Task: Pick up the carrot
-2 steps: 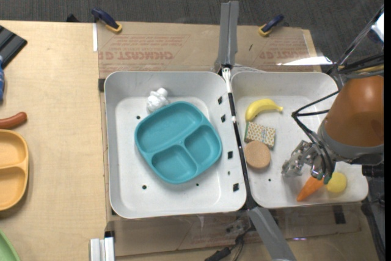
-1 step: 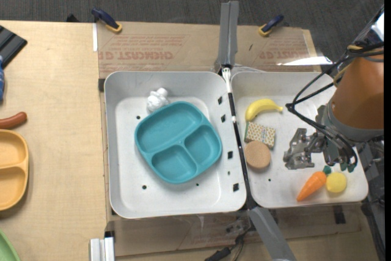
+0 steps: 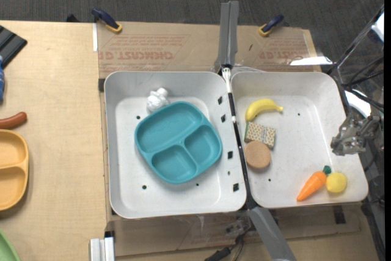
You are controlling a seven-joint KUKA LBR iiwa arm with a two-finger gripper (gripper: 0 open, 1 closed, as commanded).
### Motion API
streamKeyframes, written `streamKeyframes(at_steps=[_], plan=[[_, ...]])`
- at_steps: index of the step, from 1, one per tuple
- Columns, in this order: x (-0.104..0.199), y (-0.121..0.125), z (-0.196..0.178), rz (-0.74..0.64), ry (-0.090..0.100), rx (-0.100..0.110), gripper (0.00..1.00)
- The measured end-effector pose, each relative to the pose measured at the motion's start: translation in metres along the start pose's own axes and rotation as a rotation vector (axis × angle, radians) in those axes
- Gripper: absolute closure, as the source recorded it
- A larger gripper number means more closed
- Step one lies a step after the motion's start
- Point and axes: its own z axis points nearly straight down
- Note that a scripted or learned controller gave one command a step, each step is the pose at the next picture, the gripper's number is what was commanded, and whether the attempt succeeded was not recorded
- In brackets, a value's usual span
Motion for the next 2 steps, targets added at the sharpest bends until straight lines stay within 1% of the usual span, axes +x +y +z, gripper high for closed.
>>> streamKeyframes(at_steps=[1,2], plan=[[0.0055,0.0396,0.0581,-0.430,0.003,-0.003,1.00],[0.0055,0.0393,0.0581,-0.430,0.003,-0.003,0.00]])
